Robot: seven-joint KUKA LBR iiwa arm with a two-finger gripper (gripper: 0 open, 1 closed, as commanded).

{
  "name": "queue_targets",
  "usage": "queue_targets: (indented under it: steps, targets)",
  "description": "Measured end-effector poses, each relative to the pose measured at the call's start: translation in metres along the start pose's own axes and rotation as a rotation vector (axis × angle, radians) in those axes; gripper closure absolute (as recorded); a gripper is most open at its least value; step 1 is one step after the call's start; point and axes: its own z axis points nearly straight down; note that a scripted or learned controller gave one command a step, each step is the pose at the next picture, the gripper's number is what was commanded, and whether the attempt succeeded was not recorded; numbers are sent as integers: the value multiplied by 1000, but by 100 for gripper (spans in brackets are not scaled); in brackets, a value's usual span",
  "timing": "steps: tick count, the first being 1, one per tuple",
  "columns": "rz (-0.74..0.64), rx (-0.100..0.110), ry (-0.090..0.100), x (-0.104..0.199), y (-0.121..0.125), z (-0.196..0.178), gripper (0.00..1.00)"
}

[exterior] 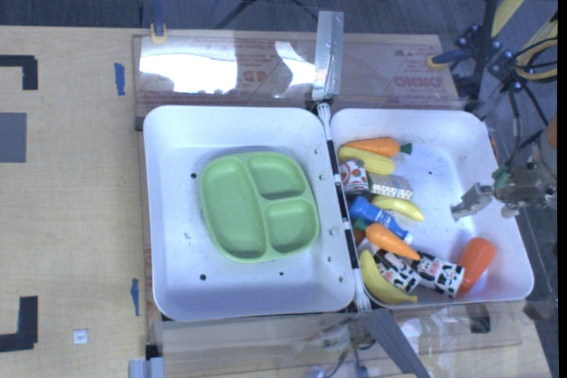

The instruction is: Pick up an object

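Clear tape (pixel 416 336) wrinkles along the bench's near edge. Both white bins (pixel 168 190) sit on pale wood. Gripper (pixel 483 201) hovers over the right bin's right side, grip state unclear; orange toy (pixel 477 258) lies just below it.

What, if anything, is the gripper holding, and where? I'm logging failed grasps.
Nothing is held: the gripper hangs over bare floor of the right bin, above the orange toy, touching no object.

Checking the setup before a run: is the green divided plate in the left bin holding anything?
Empty. All three compartments of the green plate show bare green; the toys lie in the right bin.
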Motion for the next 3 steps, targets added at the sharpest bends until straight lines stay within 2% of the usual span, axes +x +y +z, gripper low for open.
queue_targets:
  steps: [1,2,3]
  targets:
    - [-52,-2,-1,62,-9,81,0]
    - [-60,-17,-6,84,74,102,0]
    - [-61,-21,-4,85,76,92,100]
